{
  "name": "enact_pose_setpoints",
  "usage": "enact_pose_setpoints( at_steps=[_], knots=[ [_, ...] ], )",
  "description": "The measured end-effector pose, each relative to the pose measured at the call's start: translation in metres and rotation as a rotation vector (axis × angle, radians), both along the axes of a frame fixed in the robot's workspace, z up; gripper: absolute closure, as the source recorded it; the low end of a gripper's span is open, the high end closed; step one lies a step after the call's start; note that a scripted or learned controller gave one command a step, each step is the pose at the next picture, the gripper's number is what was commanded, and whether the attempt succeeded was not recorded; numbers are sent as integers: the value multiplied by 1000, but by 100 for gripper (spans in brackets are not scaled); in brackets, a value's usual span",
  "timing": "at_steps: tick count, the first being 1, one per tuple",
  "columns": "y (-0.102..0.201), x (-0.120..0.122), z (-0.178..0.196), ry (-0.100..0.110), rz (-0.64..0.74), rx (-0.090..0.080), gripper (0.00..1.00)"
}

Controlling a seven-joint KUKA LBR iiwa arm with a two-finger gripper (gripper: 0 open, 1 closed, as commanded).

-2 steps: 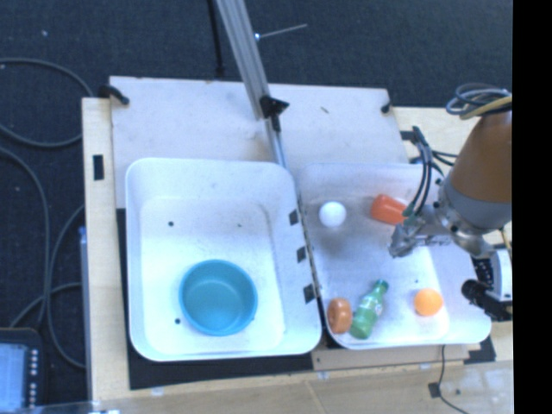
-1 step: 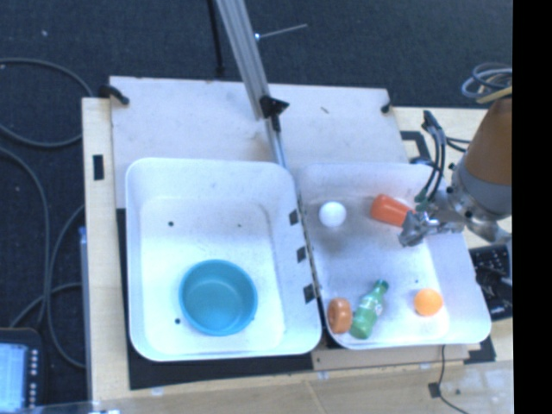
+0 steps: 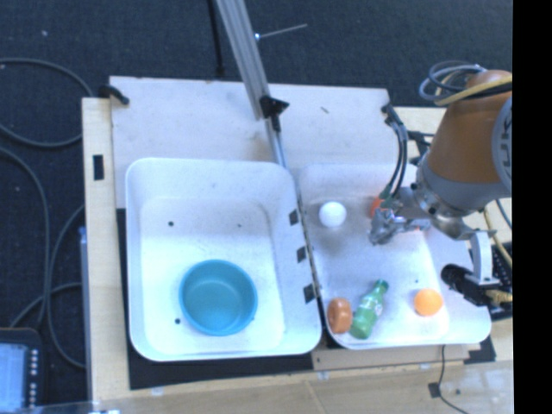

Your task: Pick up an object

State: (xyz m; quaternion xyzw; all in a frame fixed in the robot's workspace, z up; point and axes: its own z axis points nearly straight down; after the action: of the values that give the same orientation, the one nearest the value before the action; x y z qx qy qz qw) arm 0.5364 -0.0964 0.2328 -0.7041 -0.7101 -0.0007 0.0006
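Note:
In the right bin (image 3: 345, 184) lie a white ball (image 3: 332, 213) near the bin's left wall, a green bottle (image 3: 369, 309) at the front, a brown-orange egg-shaped object (image 3: 339, 314) beside the bottle, and an orange ball (image 3: 428, 302) at the front right. My gripper (image 3: 383, 229) hangs over the bin's middle right, to the right of the white ball and apart from it. A small red-orange bit (image 3: 377, 204) shows just above the gripper. A blue bowl (image 3: 218, 297) sits in the left bin (image 3: 164, 188).
A slanted metal pole (image 3: 244, 46) rises from the back of the bench, ending at the divide between the two bins. Cables run along the dark floor at the left and behind the arm.

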Motion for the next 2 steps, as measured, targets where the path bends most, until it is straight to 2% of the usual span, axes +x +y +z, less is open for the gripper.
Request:
enact_pose_setpoints(
  at_steps=[2],
  knots=[
    [96, -4, 16, -5, 2, 1, 100]
  ],
)
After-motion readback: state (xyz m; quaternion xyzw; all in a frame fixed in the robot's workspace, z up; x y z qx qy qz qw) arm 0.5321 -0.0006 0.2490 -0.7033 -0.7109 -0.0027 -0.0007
